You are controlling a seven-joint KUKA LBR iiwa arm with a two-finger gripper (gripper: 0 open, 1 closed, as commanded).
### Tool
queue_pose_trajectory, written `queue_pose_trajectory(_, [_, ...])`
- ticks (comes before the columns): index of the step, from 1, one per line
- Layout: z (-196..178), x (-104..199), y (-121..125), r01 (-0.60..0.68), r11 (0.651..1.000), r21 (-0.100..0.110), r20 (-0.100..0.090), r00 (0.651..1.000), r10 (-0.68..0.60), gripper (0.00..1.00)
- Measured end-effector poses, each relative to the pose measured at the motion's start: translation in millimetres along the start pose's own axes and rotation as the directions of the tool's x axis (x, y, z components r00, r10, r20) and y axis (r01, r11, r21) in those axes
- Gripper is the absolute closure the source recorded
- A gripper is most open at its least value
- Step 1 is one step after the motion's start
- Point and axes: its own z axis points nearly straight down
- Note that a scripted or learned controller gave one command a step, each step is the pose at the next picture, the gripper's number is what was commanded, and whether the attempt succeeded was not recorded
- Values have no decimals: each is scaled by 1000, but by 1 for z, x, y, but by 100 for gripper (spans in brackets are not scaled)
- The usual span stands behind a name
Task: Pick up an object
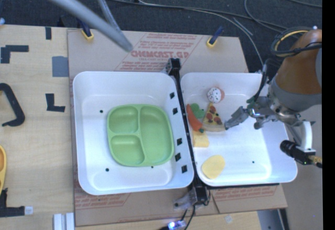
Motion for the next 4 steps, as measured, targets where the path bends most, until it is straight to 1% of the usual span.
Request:
queue_pose_trajectory(1, [49, -6, 5, 0, 1000, 0, 0, 1000, 0, 0])
queue_pose_trajectory(2, [107, -15, 5, 0, 1000, -2, 1, 1000, 0, 0])
queue_pose_trajectory(3, [94, -13, 6, 2, 1000, -3, -1, 1000, -2, 100])
queue_pose_trajectory(4, [52, -15, 3, 1, 1000, -8, 0, 1000, -1, 100])
